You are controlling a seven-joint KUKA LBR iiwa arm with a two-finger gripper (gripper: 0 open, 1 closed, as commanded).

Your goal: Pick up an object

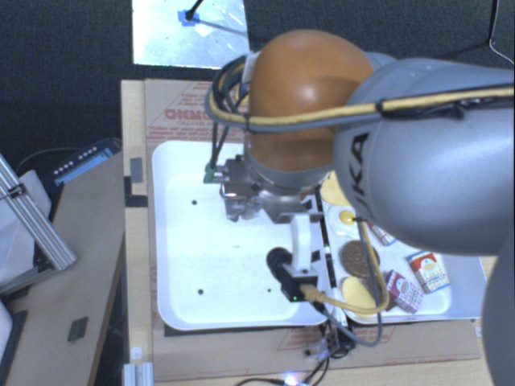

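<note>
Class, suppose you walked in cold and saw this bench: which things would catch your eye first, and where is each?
First the arm, its grey bulk and orange band covering the upper right and hanging over the left bin. Next the small bright objects in the right bin: a brown disc, a red-and-white packet and yellow pieces.

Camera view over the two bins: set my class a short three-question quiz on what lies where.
1. True or false: the small red-and-white carton lies in the right shallow white bin.
2. Which bin is the grey arm with the orange band above? A) left B) right
3. Fill in: the round brown disc lies just above a ____ rounded object in the picture.

Key: 1 true; 2 A, the left shallow white bin; 3 yellow.
</note>
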